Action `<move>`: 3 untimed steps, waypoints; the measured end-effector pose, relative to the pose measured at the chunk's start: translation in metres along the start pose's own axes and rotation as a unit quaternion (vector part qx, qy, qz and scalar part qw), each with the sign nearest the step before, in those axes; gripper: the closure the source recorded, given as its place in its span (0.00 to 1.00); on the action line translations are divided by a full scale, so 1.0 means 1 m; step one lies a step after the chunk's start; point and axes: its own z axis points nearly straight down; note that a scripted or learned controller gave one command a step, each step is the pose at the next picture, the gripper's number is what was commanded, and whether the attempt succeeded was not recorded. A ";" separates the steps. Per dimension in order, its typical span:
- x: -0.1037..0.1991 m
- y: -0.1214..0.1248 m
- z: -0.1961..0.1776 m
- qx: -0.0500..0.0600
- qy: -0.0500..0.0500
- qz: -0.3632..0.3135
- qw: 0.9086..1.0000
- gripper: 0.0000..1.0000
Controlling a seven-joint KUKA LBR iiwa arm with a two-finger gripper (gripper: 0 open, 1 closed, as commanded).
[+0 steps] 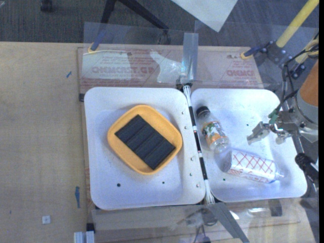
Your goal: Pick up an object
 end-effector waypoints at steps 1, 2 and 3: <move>0.046 -0.025 0.138 -0.002 0.000 -0.151 0.988 0.00; 0.046 -0.024 0.127 -0.005 -0.001 -0.150 0.989 1.00; 0.045 -0.024 0.127 -0.004 -0.001 -0.150 0.989 0.00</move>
